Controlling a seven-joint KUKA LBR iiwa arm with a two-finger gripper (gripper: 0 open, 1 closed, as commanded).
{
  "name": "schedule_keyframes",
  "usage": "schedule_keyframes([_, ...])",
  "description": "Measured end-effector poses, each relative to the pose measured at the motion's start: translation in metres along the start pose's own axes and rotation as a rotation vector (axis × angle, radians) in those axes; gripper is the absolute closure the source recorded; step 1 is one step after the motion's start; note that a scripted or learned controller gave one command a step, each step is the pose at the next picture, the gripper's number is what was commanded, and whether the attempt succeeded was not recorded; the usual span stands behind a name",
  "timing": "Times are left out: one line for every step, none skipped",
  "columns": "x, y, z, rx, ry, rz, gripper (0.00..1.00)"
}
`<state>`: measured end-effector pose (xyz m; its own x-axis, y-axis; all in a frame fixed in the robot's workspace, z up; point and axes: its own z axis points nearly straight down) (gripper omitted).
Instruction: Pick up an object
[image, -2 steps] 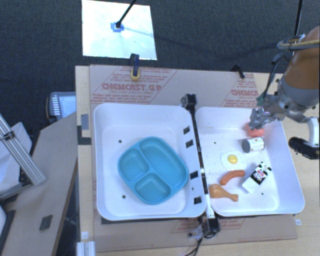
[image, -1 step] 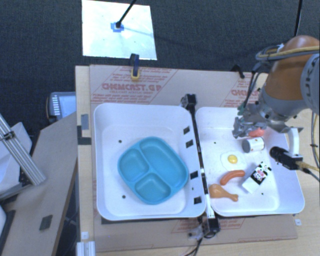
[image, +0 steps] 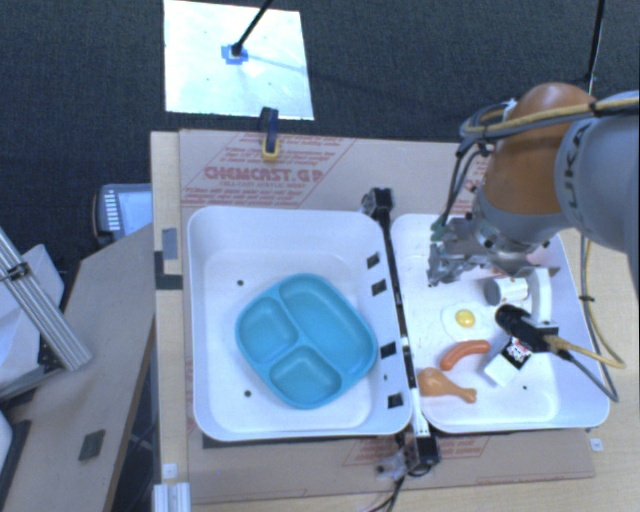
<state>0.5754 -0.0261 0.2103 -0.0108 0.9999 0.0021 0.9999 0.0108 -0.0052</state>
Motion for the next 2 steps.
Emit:
schedule_keyframes([0.058, -0.010, -0.007, 0.000, 0.000, -0.001, 1.00])
schedule_keyframes([0.115, -0.032, 0.002, 0.002, -0.001, -0.001, 1.00])
